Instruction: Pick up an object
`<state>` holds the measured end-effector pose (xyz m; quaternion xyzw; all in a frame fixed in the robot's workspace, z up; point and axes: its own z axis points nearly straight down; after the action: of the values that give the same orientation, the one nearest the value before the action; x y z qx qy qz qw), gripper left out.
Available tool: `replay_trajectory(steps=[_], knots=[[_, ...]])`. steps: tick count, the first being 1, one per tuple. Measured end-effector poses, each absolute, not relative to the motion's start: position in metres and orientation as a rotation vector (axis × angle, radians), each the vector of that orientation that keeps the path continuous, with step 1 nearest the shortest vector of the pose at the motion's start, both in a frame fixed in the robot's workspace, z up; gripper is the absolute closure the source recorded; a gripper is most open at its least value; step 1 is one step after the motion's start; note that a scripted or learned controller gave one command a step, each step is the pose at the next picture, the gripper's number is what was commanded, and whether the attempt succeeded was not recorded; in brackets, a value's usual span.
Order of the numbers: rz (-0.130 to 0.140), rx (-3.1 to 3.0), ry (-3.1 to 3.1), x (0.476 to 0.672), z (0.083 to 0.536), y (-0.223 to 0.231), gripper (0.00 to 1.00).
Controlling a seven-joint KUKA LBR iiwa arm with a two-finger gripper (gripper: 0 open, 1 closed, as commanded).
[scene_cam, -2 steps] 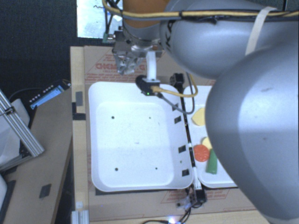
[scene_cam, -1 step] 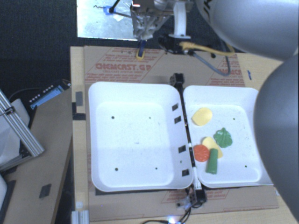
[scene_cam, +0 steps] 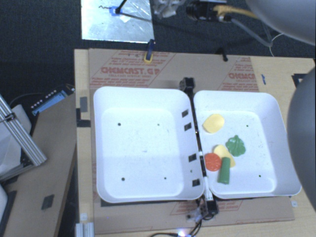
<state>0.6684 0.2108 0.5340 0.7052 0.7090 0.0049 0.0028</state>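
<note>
Camera view from above, looking down at a slant on a worktop (scene_cam: 128,68) covered in brown sheet with red lettering, which carries two shallow white plastic bins side by side. All the loose things lie in the right-hand white bin (scene_cam: 276,132), five in count: two yellow, two green, one red. The left-hand white bin (scene_cam: 106,132) sits touching it along a black hinged seam. A pale yellow rounded lump (scene_cam: 213,123) lies apart from the rest, toward the far side of its bin. Nearer the camera is a tight cluster: a dark green leafy-shaped piece (scene_cam: 236,145), a flat red disc (scene_cam: 213,162), a small yellow piece (scene_cam: 221,152) between and partly under those two, and a slim green stick (scene_cam: 225,171) touching the disc's right edge. The stick's long axis runs from near to far, almost straight up and down the view. The blurred grey robot arm (scene_cam: 284,6) looms across the upper right corner and down the right edge, so every object lies to its left, with the leafy piece closest to that side. Whether the hand is wide or narrow cannot be told here. In my judgement the lone yellow lump offers the cleanest approach, since nothing crowds it, while the cluster risks a nudge to neighbours.
</note>
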Motion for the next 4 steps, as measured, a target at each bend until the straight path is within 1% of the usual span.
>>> replay_trajectory(steps=[1,2,3,4], knots=[[0.002,2.214,2.231,0.619,0.527,0.236,1.00],[0.004,2.213,2.233,0.527,0.537,0.235,1.00],[0.007,2.211,2.231,0.532,0.547,0.235,1.00],[0.009,2.206,2.237,0.532,0.558,0.235,1.00]])
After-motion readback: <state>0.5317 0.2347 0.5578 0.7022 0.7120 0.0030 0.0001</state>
